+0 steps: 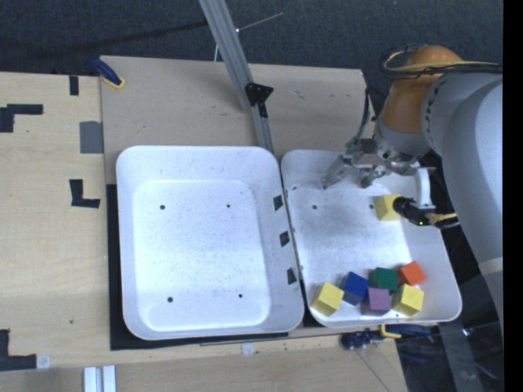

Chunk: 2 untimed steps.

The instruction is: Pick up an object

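My gripper (349, 178) hangs over the far end of the right bin (327, 243), its fingers spread apart with only white bin floor showing between them. A yellow cube (386, 207) lies just to its right, apart from the fingers. At the near end of the same bin sits a cluster of cubes: yellow (328, 298), blue (355, 287), green (382, 278), purple (378, 300), orange (413, 273) and another yellow (410, 300).
The left bin (196, 243) stands beside the right one, their rims touching. A slanted metal bar (237, 55) crosses the bench behind the bins. The grey arm with its orange band (425, 80) fills the upper right.
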Each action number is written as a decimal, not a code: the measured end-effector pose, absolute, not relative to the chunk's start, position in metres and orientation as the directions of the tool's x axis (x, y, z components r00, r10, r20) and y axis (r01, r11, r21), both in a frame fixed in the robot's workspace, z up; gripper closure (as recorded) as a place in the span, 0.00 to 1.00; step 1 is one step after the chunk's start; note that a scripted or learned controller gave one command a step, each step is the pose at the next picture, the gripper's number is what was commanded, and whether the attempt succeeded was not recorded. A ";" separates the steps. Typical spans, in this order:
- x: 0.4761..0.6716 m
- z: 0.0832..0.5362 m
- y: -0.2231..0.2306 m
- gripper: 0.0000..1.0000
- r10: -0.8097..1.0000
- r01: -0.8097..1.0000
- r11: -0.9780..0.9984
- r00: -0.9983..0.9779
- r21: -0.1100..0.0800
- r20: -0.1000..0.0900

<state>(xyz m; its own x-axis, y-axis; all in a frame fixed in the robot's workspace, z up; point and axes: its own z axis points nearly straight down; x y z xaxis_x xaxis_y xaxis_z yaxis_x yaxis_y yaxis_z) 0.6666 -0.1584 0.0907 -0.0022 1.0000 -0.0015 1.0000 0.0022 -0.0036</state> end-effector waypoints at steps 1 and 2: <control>0.667 0.102 -0.158 1.00 1.000 1.000 0.003 -0.003 -0.002 -0.002; 0.672 0.146 -0.154 1.00 1.000 1.000 0.002 -0.002 0.004 0.000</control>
<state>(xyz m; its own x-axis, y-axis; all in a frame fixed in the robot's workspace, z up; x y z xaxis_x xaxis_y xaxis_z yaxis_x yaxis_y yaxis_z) 0.6717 -0.1538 0.1457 -0.0021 1.0000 -0.0003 1.0000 0.0021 0.0036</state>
